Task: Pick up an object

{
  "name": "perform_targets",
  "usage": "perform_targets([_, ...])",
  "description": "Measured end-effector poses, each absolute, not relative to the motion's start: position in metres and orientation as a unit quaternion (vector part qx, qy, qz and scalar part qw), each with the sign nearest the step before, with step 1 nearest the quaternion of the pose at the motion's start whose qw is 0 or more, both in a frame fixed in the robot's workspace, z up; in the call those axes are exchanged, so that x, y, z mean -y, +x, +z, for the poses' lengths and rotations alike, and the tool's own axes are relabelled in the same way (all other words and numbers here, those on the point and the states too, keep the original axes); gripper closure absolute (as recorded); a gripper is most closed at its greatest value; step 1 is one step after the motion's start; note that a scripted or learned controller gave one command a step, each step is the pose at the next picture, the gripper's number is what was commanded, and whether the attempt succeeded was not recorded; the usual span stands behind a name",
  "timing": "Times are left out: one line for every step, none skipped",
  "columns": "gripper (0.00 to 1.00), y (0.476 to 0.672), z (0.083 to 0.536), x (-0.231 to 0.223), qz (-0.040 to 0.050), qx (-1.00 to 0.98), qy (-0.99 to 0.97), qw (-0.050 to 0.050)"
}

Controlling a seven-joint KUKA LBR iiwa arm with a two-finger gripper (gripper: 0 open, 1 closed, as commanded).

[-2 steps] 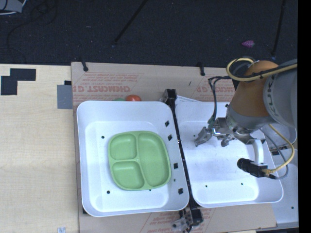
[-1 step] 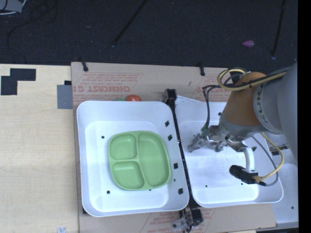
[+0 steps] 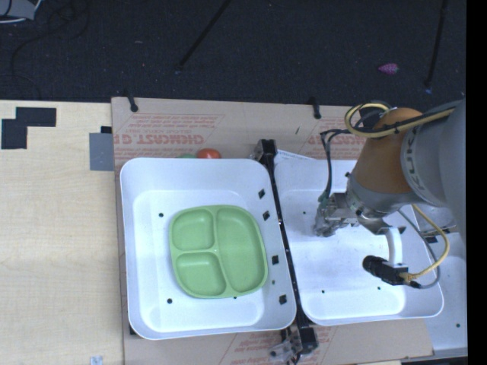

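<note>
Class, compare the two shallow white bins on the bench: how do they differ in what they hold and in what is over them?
The left shallow white bin holds a light green plastic divided plate lying flat near its middle; the right shallow white bin holds no such plate. The grey arm's gripper reaches down into the right bin, while nothing hangs over the left bin. Both are white, shallow, round-cornered, and sit side by side.

Arm bent in from the right

Gripper (image 3: 329, 223) points down-left, ahead of the orange-banded wrist; grey arm behind it to the right.
</note>
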State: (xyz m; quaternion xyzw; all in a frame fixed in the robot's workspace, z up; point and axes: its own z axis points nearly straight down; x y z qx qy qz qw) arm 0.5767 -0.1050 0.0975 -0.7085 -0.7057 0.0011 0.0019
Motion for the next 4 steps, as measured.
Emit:
perform_targets([1.00, 0.586, 0.154, 0.104, -0.0005, 0.707, -0.707, -0.001])
perform_targets([1.00, 0.586, 0.209, 0.115, -0.0003, 0.706, -0.708, -0.001])
perform_targets([1.00, 0.586, 0.201, 0.115, 0.0014, 0.707, -0.708, 0.001])
perform_targets([1.00, 0.570, 0.196, 0.071, 0.0012, 0.708, -0.706, 0.002])
